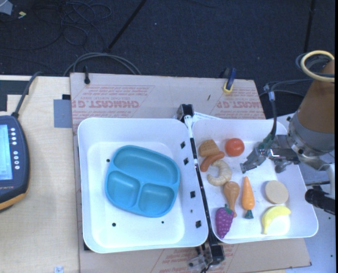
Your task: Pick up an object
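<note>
The right bin [305,227] holds several toy foods: a red tomato [234,147], a brown bread piece [208,148], a beige ring [218,174], a drumstick [232,192], a carrot [247,193], purple grapes [224,221], a round tan biscuit [276,191] and a yellow banana [275,218]. My gripper [268,161] hangs over the upper right part of this bin, right of the tomato and above the biscuit. It is open, its dark fingers spread apart with nothing between them.
The left bin [95,152] holds a blue divided plate [141,180]. A black divider [192,175] runs between the bins. A handheld pendant [4,158] lies on the bench at far left. Cables trail over the dark floor behind.
</note>
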Tool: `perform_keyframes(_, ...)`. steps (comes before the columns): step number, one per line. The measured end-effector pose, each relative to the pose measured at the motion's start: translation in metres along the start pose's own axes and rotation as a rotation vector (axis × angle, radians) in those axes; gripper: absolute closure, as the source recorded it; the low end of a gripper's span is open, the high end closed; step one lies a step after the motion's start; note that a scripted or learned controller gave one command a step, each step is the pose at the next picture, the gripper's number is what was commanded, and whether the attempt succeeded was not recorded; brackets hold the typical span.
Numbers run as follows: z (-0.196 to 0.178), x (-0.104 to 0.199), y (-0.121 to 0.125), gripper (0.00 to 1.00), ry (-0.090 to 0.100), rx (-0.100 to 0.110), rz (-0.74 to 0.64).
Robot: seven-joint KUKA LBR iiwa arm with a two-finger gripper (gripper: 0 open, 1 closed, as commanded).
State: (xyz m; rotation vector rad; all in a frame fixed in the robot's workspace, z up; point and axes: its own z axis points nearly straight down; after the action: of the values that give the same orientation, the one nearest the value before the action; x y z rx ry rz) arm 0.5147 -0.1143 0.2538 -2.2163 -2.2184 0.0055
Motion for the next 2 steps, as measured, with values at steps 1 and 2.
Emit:
perform_keyframes(1, 0.1485, 0.0008, -0.034, 0.0, -0.001, -0.003, 0.002)
perform_keyframes(2, 0.142, 0.0, -0.0352, 1.0, 0.002, 0.004, 0.008)
